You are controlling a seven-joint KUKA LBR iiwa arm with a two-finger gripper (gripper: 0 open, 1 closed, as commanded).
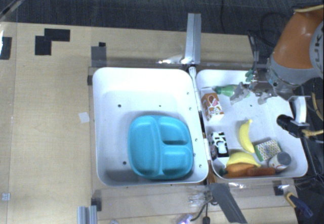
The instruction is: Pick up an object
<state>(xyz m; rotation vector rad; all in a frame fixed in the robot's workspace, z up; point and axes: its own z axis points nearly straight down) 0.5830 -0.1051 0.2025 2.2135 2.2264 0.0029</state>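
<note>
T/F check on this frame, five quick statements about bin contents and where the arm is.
1. The blue tray lies in the left bin. True.
2. A banana lies in the right bin. True.
3. The arm reaches over the left bin. False: the gripper is over the right bin's upper part.
4. The green bottle lies at the right bin's near edge. False: it lies near the far edge, beside the gripper.
5. The small can sits close to the divider between the bins. True.
</note>
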